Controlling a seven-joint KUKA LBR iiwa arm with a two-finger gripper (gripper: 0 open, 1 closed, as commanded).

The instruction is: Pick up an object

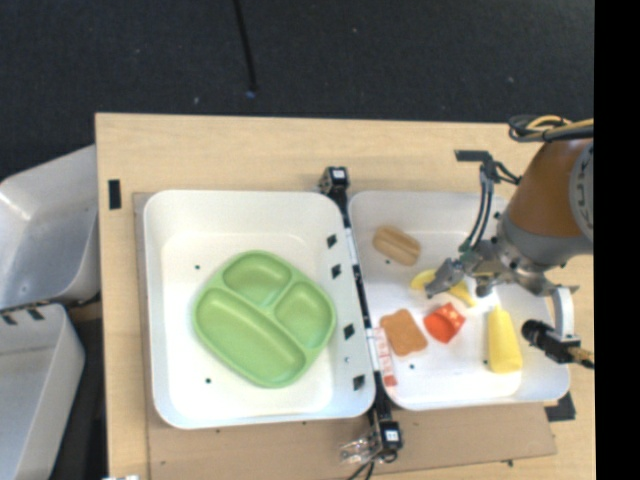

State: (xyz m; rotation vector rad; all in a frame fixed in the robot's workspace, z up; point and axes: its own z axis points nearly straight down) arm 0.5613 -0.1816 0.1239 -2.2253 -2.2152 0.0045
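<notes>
Several toy foods are lying in the right bin (420, 393), where the gripper (447, 278) is hovering over a small yellow piece (424, 280). Its grasp, possibly closing, cannot be judged; a red piece (444, 322) is sitting just below it.

A plain green divided plate (264, 317) lies in a white bin (160, 368); nearby, a red block (444, 322) and yellow corn (502, 341).

Wooden bench (250, 153), pale top, on dark floor (300, 38). Two shallow white bins side by side on it. Left bin (160, 268) holds a green divided plate (263, 317), three compartments, lying flat near the middle. Black clips (334, 179) at far end of the seam between bins; more along the seam. White containers (40, 228) off the bench's left edge.
</notes>
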